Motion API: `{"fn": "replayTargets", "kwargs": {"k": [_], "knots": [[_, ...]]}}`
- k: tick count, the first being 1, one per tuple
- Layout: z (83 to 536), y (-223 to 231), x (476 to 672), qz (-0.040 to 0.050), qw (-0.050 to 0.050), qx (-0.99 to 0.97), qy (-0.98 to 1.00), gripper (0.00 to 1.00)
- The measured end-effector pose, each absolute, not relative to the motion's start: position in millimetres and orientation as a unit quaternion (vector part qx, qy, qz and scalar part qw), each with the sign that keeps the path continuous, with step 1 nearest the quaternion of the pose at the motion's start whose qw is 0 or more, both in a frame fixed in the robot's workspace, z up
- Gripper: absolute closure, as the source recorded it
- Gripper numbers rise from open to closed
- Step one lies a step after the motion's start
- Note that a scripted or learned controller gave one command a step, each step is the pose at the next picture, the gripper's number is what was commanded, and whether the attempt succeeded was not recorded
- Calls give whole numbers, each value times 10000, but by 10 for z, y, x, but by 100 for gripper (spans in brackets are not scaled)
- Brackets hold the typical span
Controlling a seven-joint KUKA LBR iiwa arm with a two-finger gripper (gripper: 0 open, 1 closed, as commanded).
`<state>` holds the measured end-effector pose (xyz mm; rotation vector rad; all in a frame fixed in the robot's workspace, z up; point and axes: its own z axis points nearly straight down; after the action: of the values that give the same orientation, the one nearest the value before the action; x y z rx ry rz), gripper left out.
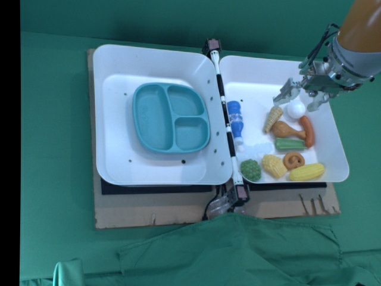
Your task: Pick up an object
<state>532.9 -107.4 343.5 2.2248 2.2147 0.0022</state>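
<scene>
The gripper (302, 96) hovers over the right bin (337, 154) with its fingers spread wide and nothing between them. A white egg (296, 109) lies just below it, between a cone (272, 118) and a sausage (307, 130). To take the egg cleanly, the arm should likely drop straight down, centre the fingers either side, and close gently so it cannot squirt out.

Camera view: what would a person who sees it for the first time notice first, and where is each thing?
The teal divided plate lies alone in the left bin, large and plain. In the right bin, a cluster of toy food crowds the near right part: a corn cob, a chicken drumstick, broccoli. The gripper hovers open just above a white ball at the cluster's far edge.
</scene>
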Motion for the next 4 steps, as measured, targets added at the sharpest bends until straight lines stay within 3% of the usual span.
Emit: {"fn": "replayTargets", "kwargs": {"k": [1, 4], "knots": [[3435, -1074, 5329, 7, 13, 7087, 7055, 0], [2115, -973, 5329, -12, -12, 7084, 7058, 0]]}}
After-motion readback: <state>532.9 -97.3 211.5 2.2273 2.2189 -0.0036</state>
